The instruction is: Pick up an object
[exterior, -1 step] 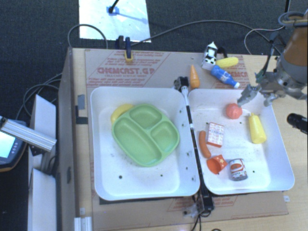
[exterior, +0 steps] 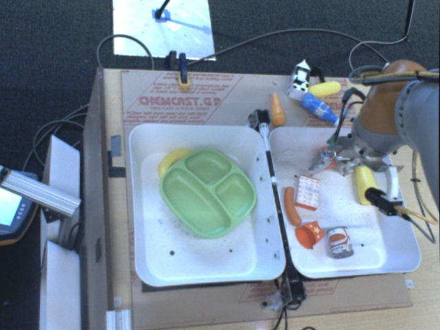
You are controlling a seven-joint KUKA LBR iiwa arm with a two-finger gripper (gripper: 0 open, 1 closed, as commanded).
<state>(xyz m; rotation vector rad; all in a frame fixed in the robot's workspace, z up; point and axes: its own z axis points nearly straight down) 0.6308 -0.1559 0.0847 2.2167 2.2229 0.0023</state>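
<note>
A dark carpeted floor (exterior: 48,40) surrounds the bench (exterior: 199,95), whose top is a tan cardboard sheet printed with red lettering, with a shiny square plate (exterior: 161,16) lying on the floor beyond its far edge and black cables looping around it. At the left edge stand white boxes and a grey device (exterior: 31,191). On the bench the left bin (exterior: 148,260) holds a green divided tray (exterior: 206,192) that covers most of a yellow item (exterior: 172,160) at its far left side. The right bin (exterior: 399,253) lies just beside it, a black strip between them. The grey arm (exterior: 405,112) with its orange band reaches in from the right, and its gripper (exterior: 333,157) hangs low over the far part of the right bin with metal fingers spread apart and nothing between them. In that bin lie a yellow banana (exterior: 364,183) to the right, a red-and-white packet (exterior: 307,192), an orange sausage (exterior: 291,205), an orange cup (exterior: 309,234) and a small can (exterior: 339,243) near the front. Beyond the bins rest a carrot (exterior: 277,110), a cow figure (exterior: 300,78), a yellow piece (exterior: 324,88) and a blue bottle (exterior: 320,107).
</note>
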